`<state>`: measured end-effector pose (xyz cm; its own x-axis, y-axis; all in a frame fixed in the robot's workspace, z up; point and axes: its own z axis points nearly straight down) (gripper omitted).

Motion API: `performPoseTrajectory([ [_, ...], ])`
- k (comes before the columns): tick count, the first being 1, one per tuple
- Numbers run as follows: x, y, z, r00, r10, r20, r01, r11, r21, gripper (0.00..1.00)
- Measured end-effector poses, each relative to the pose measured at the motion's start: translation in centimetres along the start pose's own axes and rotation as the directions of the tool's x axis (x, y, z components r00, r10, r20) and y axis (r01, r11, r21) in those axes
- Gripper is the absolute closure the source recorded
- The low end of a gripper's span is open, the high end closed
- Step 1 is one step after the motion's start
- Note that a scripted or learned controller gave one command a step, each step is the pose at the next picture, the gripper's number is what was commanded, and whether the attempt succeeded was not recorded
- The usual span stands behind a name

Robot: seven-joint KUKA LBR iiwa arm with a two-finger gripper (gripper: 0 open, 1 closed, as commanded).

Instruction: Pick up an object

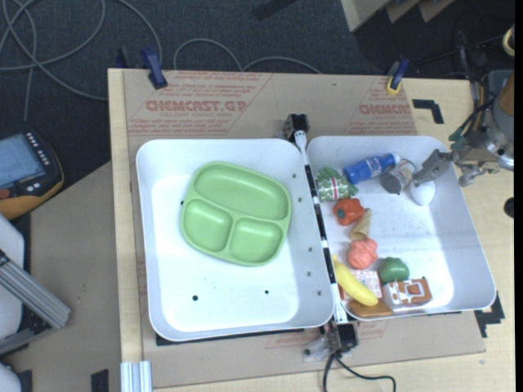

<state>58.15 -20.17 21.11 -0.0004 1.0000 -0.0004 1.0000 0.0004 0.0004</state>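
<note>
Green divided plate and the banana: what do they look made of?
Green divided plate: likely moulded plastic, matte to satin, judging by its uniform pale green, soft rounded rims and three pressed compartments with only faint sheen. Banana: probably a plastic toy, with flat even yellow and a smooth surface free of spots, though the view is too coarse to rule out real fruit.

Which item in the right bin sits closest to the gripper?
The blue bottle, lying on its side at the bin's far end, just left of the gripper. The other items lie farther off, along the bin's left wall.
</note>
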Motion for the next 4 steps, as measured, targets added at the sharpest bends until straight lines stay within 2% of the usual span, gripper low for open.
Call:
performPoseTrajectory([
  [1, -0.4, -8.4, 7.4, 1.0, 0.002, -0.001, -0.002, 1.0, 0.003, 0.0],
  [2, 7.6, -4.1, 12.7, 1.0, -0.002, -0.003, 0.002, 1.0, 0.003, 0.0],
  [3, 7.0, 5.1, 4.7, 1.0, -0.001, 0.001, 0.001, 1.0, -0.004, 0.0],
  [4, 0.5, 8.7, 11.1, 1.0, -0.001, 0.004, 0.001, 1.0, -0.016, 0.0],
])
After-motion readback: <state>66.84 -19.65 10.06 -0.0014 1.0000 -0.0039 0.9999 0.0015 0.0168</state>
